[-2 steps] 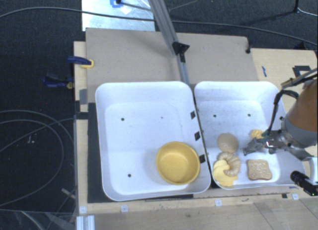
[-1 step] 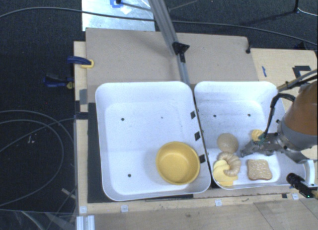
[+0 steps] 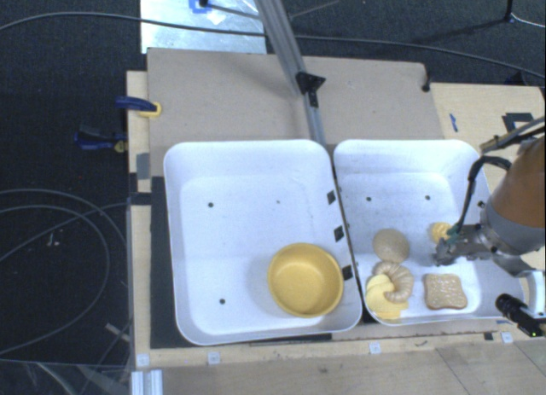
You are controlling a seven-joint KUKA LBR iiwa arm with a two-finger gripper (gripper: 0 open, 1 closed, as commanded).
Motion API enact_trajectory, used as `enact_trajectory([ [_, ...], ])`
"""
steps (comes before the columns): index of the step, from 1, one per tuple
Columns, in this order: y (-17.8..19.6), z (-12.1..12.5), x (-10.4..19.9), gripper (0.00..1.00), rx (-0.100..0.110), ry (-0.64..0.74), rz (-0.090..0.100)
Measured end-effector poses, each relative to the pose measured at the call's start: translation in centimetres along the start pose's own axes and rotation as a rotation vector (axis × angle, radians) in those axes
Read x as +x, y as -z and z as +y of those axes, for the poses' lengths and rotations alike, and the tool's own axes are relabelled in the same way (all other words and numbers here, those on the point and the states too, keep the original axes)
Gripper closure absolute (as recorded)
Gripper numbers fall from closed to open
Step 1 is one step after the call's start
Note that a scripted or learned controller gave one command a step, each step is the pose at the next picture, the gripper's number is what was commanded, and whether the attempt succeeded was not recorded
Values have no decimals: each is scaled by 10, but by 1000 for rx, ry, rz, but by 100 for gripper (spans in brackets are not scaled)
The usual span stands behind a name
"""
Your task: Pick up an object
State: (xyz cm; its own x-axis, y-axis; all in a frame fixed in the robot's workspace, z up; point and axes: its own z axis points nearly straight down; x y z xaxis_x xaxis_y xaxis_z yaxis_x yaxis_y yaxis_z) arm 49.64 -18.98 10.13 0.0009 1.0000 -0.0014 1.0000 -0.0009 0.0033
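My fingers [image 3: 445, 252] sit low in the right bin [image 3: 401, 163], toward its right side, and how wide they stand I cannot tell: they show as a dark, blurred mass with nothing plainly between them. My gripper [image 3: 447, 250] hangs just beside a small yellow piece [image 3: 438, 231], which lies at its upper left, close enough that contact cannot be judged. My arm [image 3: 520, 206], grey with its orange band, reaches in over the bin's right wall, and a dark cable loops up from the wrist.

Below my gripper lies a tan toast-shaped slice [image 3: 445, 292], flat on the bin floor, apart from the fingers. To the left of it a pale croissant-shaped piece [image 3: 395, 281] rests against a yellow curved piece [image 3: 382, 298] near the bin's front left corner. A round beige object [image 3: 392, 244] sits just above the croissant (well left of my gripper).

In the left bin [image 3: 247, 171], a yellow bowl [image 3: 305, 279] stands upright near the front right corner. A grey pole [image 3: 286, 35] slants down from the top to the seam between the two bins.
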Motion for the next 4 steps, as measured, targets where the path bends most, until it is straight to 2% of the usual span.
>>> enact_trajectory([
  [1, 57, 9, 7, 100, -4, 7, -1],
  [2, 101, 9, 6, 100, -3, 6, -1],
  [3, 161, 18, 3, 100, -5, 7, -2],
  [4, 149, 12, 59, 100, 2, 11, 2],
])
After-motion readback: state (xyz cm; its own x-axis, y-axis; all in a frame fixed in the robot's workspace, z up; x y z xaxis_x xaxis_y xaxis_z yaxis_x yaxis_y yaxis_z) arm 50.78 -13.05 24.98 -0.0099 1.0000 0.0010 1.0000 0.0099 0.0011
